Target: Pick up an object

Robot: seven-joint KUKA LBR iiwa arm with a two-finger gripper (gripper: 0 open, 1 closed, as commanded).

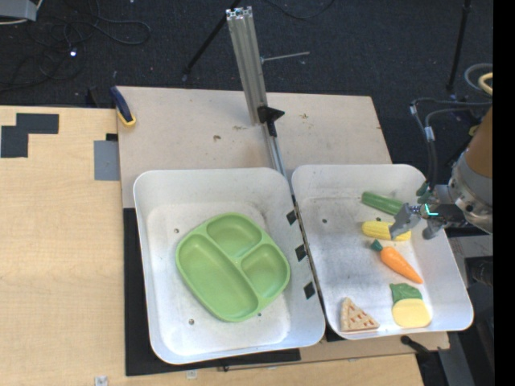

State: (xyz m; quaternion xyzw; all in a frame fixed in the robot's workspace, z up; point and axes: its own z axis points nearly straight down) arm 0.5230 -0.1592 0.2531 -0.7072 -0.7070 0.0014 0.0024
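The gripper (406, 219) is sitting low over the right bin (338, 191), reaching in from the right, and its fingers are standing parted around the right end of a yellow toy corn cob (378, 230) without visibly clamping it. The cob is lying flat in the bin's upper right part. A green cucumber-like toy (381, 203) is lying just above it, partly under the gripper. An orange toy carrot (400, 264) is lying just below, near the cob. Further down, a sandwich wedge (356, 316) and a yellow-and-green toy (409, 306) are resting near the front rim. The bin's left half is offering open floor. In the left bin (153, 215) a green divided plate (232, 265) is lying.
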